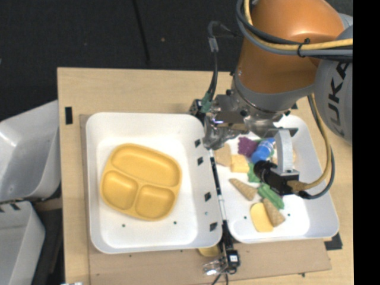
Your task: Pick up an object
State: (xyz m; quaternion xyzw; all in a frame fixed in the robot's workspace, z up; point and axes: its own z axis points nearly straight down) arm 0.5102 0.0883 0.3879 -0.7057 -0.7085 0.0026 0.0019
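Camera view: the gripper [246,136] hangs low over the right bin [314,215]; whether its fingers are spread or pressed together cannot be told. A purple piece [246,144] and blue piece [262,151] lie just beside it, with cream wedges [244,187] nearer the front. The yellow divided tray [141,180] occupies the left bin [98,230] on the worktop [74,88].

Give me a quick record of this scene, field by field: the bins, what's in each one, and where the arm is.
left bin: holds a yellow divided plate with three compartments
right bin: holds small toy foods, among them a purple piece, a blue piece, a yellow slice and a tan cone
arm: reaches in from the right, over the right bin's far end
gripper: low over the pile; grasp cannot be judged
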